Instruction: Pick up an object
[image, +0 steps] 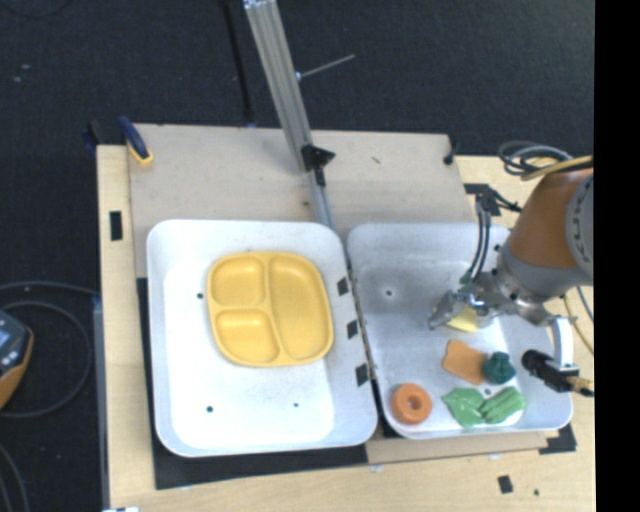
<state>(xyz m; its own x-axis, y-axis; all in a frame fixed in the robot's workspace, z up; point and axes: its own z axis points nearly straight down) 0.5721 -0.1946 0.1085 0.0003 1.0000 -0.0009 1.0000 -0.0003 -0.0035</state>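
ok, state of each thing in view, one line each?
gripper: low in the right bin, over a yellow piece
yellow piece: flat, partly under the gripper
yellow plate: upright, left bin
orange ring: flat
orange block: lying flat
dark green piece: touching the orange block
green toy: lying at the bin's near edge

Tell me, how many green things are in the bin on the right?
2. A dark green round toy sits beside the orange wedge. A light green leafy piece lies along the right bin's front edge, next to the orange ring. The arm may hide more.
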